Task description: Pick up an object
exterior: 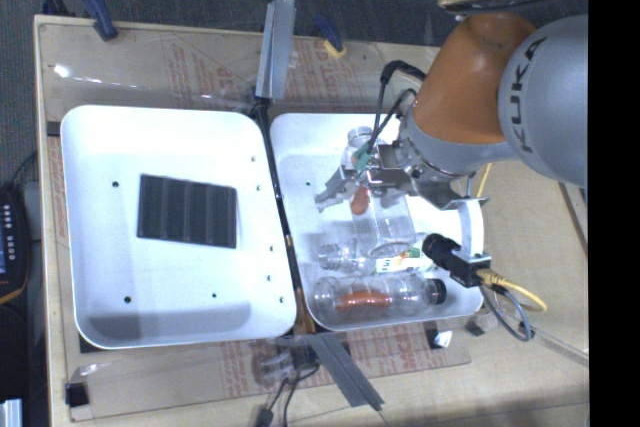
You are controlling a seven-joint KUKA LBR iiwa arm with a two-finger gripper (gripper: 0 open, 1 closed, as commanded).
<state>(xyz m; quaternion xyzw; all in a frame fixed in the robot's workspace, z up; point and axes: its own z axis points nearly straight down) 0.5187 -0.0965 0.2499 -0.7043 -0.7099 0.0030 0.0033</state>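
My gripper (358,183) hangs low over the upper middle of the right bin (296,177), below the orange wrist band. A small orange-red piece (358,202) shows just under it; I cannot tell whether it is held or lying in the bin. Several clear plastic bottles lie in this bin. One with a brown-orange filling and a black cap (378,296) rests along the front wall. Another, with a green label (398,261), lies mid-bin, and a third (342,255) lies left of it. A clear bottle top (357,145) shows beside the wrist.
The left bin (90,145) holds a flat dark ribbed rectangle (187,210). A grey bar (274,45) stands at the back between the bins. Blue clamps (98,13) grip the board's far edge. A black fitting with yellow cable (455,260) sits at the right bin's right side.
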